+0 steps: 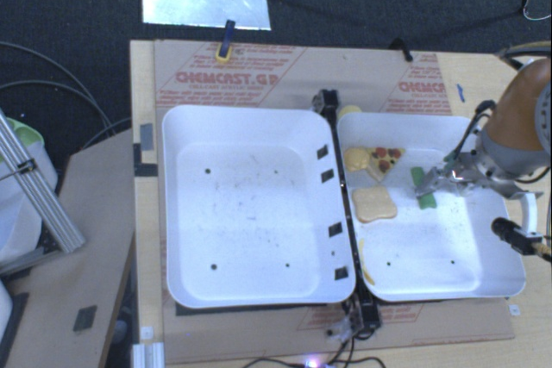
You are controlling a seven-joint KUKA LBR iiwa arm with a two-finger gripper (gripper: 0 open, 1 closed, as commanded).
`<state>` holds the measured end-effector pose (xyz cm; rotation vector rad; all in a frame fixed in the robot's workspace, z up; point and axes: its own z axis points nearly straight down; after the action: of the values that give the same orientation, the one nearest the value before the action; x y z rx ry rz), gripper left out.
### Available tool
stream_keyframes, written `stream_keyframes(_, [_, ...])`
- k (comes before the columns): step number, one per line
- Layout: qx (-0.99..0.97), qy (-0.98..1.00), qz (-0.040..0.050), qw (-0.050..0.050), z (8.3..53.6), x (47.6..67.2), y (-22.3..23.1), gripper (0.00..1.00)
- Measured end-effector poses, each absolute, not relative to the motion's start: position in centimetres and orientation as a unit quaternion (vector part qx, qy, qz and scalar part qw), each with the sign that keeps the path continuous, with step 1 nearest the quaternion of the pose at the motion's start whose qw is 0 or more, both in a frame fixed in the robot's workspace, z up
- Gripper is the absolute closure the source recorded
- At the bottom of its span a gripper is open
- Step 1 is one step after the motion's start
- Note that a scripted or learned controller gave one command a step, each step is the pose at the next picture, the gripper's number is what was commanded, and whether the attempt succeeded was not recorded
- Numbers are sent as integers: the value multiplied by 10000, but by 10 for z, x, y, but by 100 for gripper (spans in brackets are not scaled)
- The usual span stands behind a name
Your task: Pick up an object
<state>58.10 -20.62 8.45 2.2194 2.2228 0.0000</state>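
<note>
While the gripper (435, 179) hangs in my right bin (483, 271), I cannot tell its grip.
Green piece (423, 188) perhaps touching it; toast (374, 203) and pizza slice (377, 159) crowd the divider edge.

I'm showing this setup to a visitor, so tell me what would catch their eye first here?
Probably the grey arm with its orange band coming in from the right, its end effector low over the right bin beside a green block. Next, the pizza slice toy and tan bread slice toy near that bin's left wall. The left bin looks bare beside them.
</note>
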Motion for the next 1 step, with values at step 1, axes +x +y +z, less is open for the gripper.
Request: stream_keyframes(1, [7055,7087,11,19,85,604,-206,0])
